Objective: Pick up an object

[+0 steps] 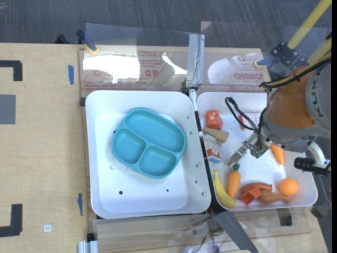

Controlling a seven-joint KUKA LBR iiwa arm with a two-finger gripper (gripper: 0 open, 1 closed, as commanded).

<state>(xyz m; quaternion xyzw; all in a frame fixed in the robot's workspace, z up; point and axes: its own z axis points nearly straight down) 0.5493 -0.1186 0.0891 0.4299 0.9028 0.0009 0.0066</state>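
My gripper hangs low over the middle of the right bin, on the grey arm with the orange band. It points down and left, and nothing shows in its grasp. Toy foods lie around it: a red piece and a beige piece to its left, a carrot just below it, and a second carrot to its right, under the wrist. A banana lies along the bin's front left corner. An orange and a red-orange piece rest by the front wall.
The left bin holds a blue divided plate. A black cable loops from the wrist over the right bin's back part. A metal divider stands behind the two bins. Wooden bench surface lies to the left.
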